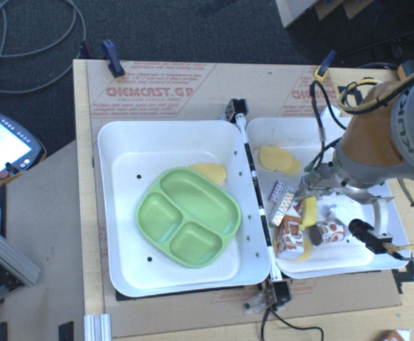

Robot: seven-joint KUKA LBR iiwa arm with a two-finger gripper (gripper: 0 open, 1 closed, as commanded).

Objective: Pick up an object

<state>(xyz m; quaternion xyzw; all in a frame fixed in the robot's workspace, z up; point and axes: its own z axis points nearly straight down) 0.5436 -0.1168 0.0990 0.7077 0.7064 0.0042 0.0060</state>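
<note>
Green three-compartment plastic tray (188,217) sits in the left white bin (121,148), pale yellow lump (208,171) at its far edge.
Gripper (313,183) hangs low over the right white bin (292,267), above a yellow banana (308,215), small packets (280,199) and another yellow lump (279,160); its grip is hidden, can't tell.

Bench (192,87), printed board top, bears two white bins side by side: left bin (114,190), right bin (334,261).

1. The left bin (114,155) holds a green divided tray (187,217), with a pale yellow piece (210,171) at its far edge.
2. The arm (377,137) reaches over the right bin (334,260) (cluttered), above a banana (308,215), a carton (288,234) and a yellow lump (279,159).
</note>
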